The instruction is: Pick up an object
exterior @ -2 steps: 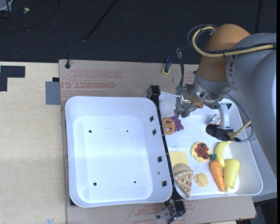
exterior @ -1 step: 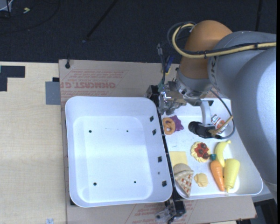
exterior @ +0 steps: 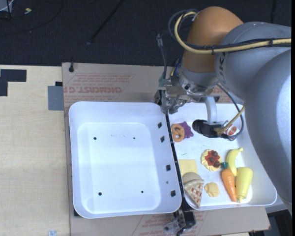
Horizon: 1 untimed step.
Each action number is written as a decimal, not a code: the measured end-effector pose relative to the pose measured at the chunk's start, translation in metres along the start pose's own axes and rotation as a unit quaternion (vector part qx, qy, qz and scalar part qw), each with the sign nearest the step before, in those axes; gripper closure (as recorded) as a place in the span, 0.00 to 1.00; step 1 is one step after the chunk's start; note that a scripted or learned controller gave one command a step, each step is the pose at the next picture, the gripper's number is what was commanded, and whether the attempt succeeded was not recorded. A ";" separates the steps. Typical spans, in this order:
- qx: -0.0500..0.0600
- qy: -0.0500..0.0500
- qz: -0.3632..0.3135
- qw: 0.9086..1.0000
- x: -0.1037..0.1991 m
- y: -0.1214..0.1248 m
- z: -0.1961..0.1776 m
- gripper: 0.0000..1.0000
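Plastic toy food [exterior: 212, 173] clustered in glossy white right bin [exterior: 265, 196].

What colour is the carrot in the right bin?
Orange carrot, clearest in the camera view.

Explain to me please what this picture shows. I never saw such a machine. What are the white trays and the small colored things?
One camera looks down at a slant on a bench. The big grey and orange shape is a robot arm reaching in from the right. Its end effector hangs over the far edge of the right bin; nothing visible is held. That bin has toy food: a pretzel, a carrot, a banana, a small pizza. The left bin sits beside it.
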<state>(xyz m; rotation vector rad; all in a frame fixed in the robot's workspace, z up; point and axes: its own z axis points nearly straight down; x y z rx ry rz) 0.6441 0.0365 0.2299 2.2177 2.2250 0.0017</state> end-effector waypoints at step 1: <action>0.002 -0.001 0.000 1.000 -0.001 -0.001 0.002 0.00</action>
